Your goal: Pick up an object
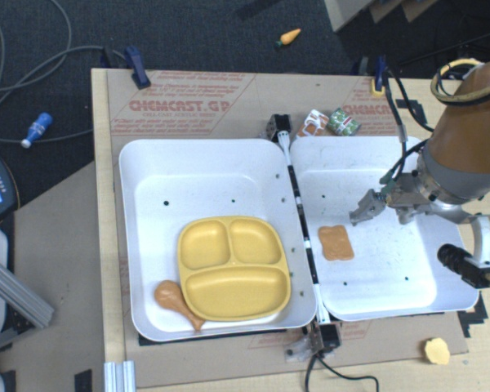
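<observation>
Approach step, judging by layout: nothing lifted yet. Gripper point(367, 211) hovering inside right bin point(376, 288), up and to the right of tan toast-like slice point(336, 242), near but apart from it. State of jaws: cannot tell, tips too small and dark against arm body; nothing visible between them.

Likely target = the slice, lying flat on the bin floor just right of the divider btw the two bins, roughly mid-height of bin. No other item in that bin.

Left of the slice, across the divider: left bin point(147, 186) w/ yellow divided plate point(232, 268) and an orange drumstick-shaped toy point(176, 299) touching the plate's lower-left edge. Above the slice, past the bin rim on the tabletop point(188, 96): small packets point(330, 122). Below-right of the slice, off the bin: yellow bit point(436, 350).

Next move, as a judgement: shift down-left to sit over the slice, then descend straight. Slice thin and flat, so a pinch needs tips right at floor level across its narrow width; likely to skid or slip out. Divider close by, so little room on that side.
</observation>
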### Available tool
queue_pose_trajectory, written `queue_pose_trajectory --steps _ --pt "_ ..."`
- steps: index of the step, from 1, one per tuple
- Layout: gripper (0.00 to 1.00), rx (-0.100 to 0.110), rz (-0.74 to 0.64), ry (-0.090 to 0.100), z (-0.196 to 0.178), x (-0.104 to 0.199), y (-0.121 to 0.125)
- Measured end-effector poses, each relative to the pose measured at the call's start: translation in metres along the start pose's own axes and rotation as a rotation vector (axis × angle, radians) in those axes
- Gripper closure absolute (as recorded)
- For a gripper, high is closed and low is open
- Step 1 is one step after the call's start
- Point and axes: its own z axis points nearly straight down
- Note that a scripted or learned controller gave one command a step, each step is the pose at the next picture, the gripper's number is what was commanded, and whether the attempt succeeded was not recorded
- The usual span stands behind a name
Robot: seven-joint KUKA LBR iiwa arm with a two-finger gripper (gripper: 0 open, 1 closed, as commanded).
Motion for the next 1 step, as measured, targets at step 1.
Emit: queue_pose_trajectory --steps 1 --pt "0.00 0.002 0.000 0.002 0.1267 0.0090 0.0151"
